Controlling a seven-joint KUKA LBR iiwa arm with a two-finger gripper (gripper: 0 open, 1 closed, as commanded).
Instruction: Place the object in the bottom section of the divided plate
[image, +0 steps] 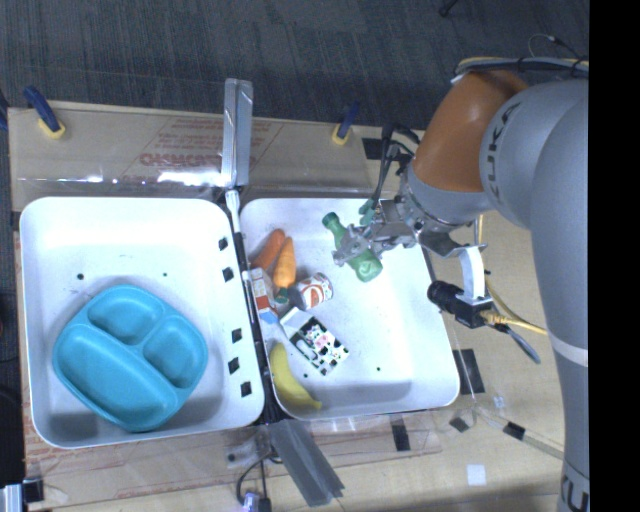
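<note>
Green plastic bottle (352, 243) lies tilted in the right white bin (420, 375), at the tip of the claw (372, 232); whether the claw grips it I cannot tell. A firm hold should come before any lift. Beside it: orange carrots (277, 258), a small can (314, 291), a yellow banana (290, 382). The blue divided plate (125, 356) sits in the left bin (50, 215)

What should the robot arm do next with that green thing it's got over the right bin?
Probably lift a little and carry it left toward the blue divided plate in the left bin. The gripper seems to hold the green bottle, which hangs over the right bin, far from the plate.
</note>
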